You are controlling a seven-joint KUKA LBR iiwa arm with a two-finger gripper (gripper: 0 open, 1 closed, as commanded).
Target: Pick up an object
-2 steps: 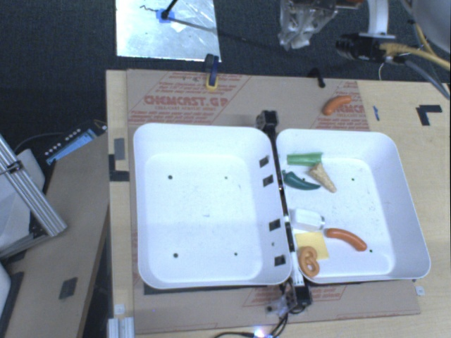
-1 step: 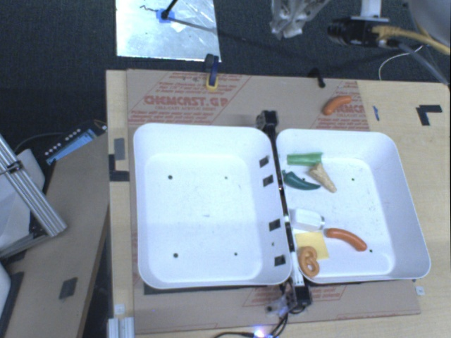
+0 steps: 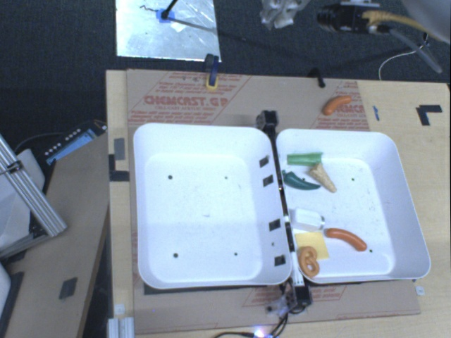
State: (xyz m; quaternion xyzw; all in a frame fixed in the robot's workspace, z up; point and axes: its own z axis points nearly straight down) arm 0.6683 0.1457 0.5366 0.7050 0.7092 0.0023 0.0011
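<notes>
Above bench's far edge, tool (image 3: pixel 282 5) raised

I see even, bright overhead light; the white bins (image 3: pixel 204 210) nearly wash out, a foil sheet (image 3: pixel 167 18) at eleven o'clock glares, shadows faint, focus slightly soft.

We see a dark blue carpeted floor (image 3: pixel 56 62) around the pale wooden desk (image 3: pixel 437 189). A shiny metal sheet (image 3: pixel 165 20) lies on the carpet, left of the pincer (image 3: pixel 282 9). Well below and far left of the pincer, an aluminium rail (image 3: pixel 28 196) slants beside a second wooden surface (image 3: pixel 70 259).
</notes>
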